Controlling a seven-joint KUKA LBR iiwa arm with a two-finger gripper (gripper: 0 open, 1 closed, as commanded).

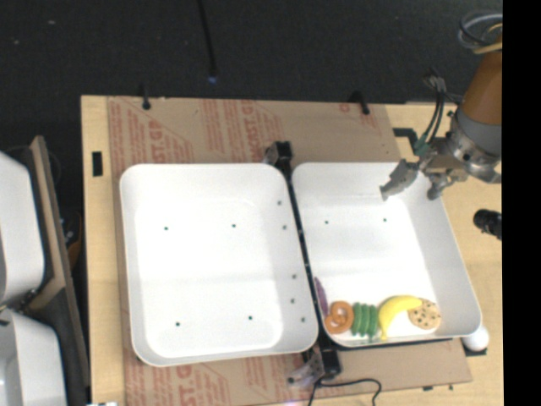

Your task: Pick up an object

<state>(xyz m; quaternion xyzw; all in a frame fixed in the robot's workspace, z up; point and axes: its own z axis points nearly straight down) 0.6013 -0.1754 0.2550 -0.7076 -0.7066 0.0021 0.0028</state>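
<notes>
1. Objects for pick-up: a row of small toy foods lies against the near wall of the right bin (pixel 439 252). None of them is held.
2. Bench surface: a brown cardboard sheet (pixel 211 129) under both bins bears red printed writing along its far and left margins; the letters are too blurred to read.
3. Left bin (pixel 203 260): shallow, white, with a few small dark dots on its floor.
4. Right bin: the same shape, touching the left bin along a dark seam between them.
5. Arm (pixel 483 100): grey with an orange band, entering from the right and cut off by the frame edge, so its upper links cannot be seen.
6. Gripper (pixel 414 180): hangs over the far right corner of the right bin, well apart from the toy foods. Its two fingers stand spread wide, one pointing left over the bin floor, the other nearer the bin's right rim, with nothing between them.
7. Yellow banana (pixel 397 309): curved, lying between the green piece and the cookie.
8. Green ridged piece (pixel 365 320): just beside the banana; what it is cannot be made out.
9. Orange pretzel (pixel 339 317): leftmost of the row, near the seam.
10. Cookie (pixel 424 315): tan with dark specks, touching the banana's right end.
</notes>
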